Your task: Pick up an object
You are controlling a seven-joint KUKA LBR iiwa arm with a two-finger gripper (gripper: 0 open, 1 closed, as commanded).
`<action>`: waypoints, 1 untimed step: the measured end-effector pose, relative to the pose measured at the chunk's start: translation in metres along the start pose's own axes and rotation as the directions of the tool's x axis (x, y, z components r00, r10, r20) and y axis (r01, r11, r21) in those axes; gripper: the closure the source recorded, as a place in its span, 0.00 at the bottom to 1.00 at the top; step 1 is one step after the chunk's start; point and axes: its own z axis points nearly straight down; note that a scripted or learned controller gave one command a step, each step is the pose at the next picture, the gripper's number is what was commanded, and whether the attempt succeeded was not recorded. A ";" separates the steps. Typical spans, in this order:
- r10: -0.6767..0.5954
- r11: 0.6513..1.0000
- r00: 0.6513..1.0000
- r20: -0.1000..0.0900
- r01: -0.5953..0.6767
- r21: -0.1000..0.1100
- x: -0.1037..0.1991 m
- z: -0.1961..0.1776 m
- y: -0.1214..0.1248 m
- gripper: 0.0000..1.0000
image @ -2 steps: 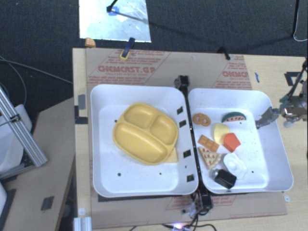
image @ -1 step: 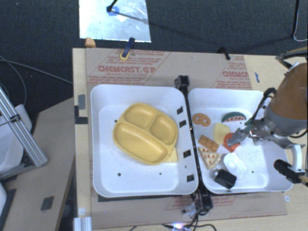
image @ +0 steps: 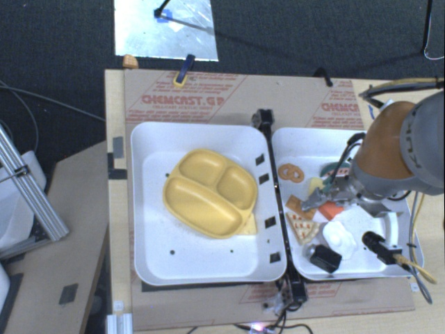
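A yellow divided tray point(image: 211, 191) fills the left bin point(image: 149, 256), far left of the jaws point(image: 314, 202); a pretzel point(image: 290, 173) lies up-left of them; waffle pieces point(image: 300, 223) just below; their spread: cannot tell.

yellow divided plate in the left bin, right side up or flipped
Right side up: the yellow plate shows its three hollow compartments facing the camera.

A robotics lab: two white bins point(image: 208, 273) sit on a cardboard-covered bench point(image: 229, 96), an aluminium frame point(image: 24, 186) stands at left, cables point(image: 42, 103) trail over dark carpet point(image: 55, 26).
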 end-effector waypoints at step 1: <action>0.003 1.000 1.000 0.001 -0.003 -0.011 -0.002 -0.017 0.003 1.00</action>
